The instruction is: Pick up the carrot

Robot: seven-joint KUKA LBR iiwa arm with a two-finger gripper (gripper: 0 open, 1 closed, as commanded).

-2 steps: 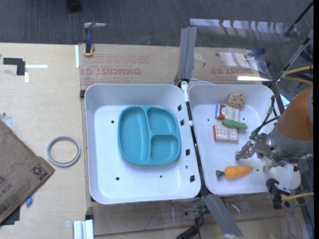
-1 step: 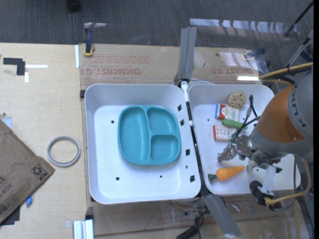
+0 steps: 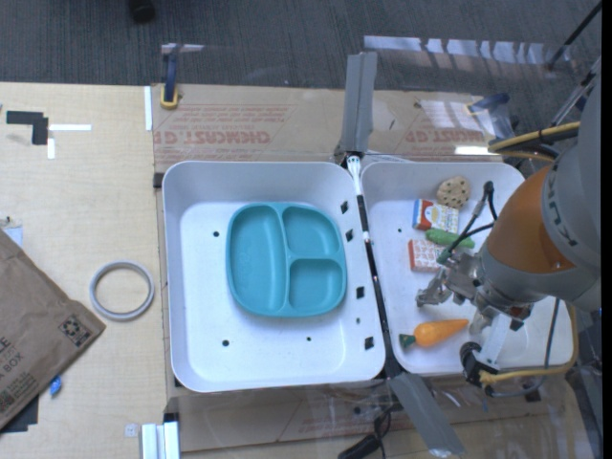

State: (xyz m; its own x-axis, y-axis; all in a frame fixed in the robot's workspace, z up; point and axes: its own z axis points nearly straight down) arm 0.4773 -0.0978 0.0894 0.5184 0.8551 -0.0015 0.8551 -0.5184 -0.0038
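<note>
- A roll of tape (image 3: pixel 121 289) is lying on the bench at the far left, well apart from everything that matters here.
- The left bin (image 3: pixel 191 352) is holding a teal divided plate (image 3: pixel 285 258) near its middle, all three of its compartments looking bare.
- The right bin (image 3: pixel 394 256) is carrying the clutter: a round biscuit-like thing (image 3: pixel 452 192) near the top, a small blue-and-red packet (image 3: pixel 425 213) with something green (image 3: pixel 442 221) beside it, and a red-and-white packet (image 3: pixel 424 253) just below those.
- The carrot (image 3: pixel 440 332) is lying on its side near the front wall of that right bin, its green stub pointing left toward the divider and its orange body running right, apart from the packets.
- It is looking like a toy carrot (probably hard plastic), so I am judging it light, stiff and smooth, and likely to squirt out of a pinch near the tapered end.
- The best hold is probably across the thick middle of the orange body, with the pinch running square to its length.
- The gripper (image 3: pixel 449 288) is hanging just above the carrot at the end of the grey arm (image 3: pixel 535 237), with cables crossing it; whether the claw is open or closed I cannot tell, and nothing is visibly sitting in it.
</note>
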